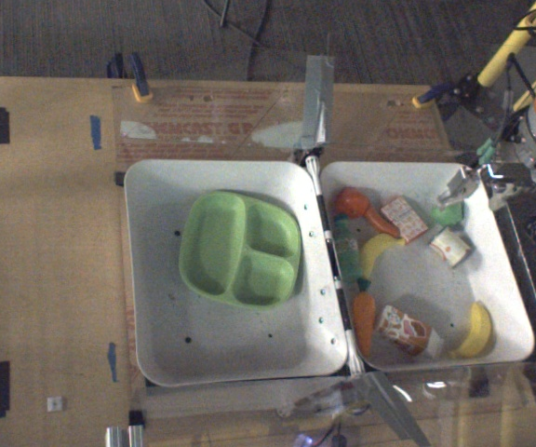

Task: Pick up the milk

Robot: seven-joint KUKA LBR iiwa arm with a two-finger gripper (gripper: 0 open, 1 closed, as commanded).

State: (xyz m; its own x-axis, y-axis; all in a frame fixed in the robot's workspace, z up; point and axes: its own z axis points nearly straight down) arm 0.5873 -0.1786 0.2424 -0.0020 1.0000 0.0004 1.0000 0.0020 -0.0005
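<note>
— Two shallow white bins: which holds the small white milk carton?

— Right bin, upper area, beside a green item. Metal two-finger gripper sits above that corner; finger state cannot be determined.

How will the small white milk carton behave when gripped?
The milk carton looks small and boxy, so it is probably light and unlikely to roll. On the smooth floor of the right bin it may slide or tip if nudged. Its flat faces should suit a pinch.
</note>
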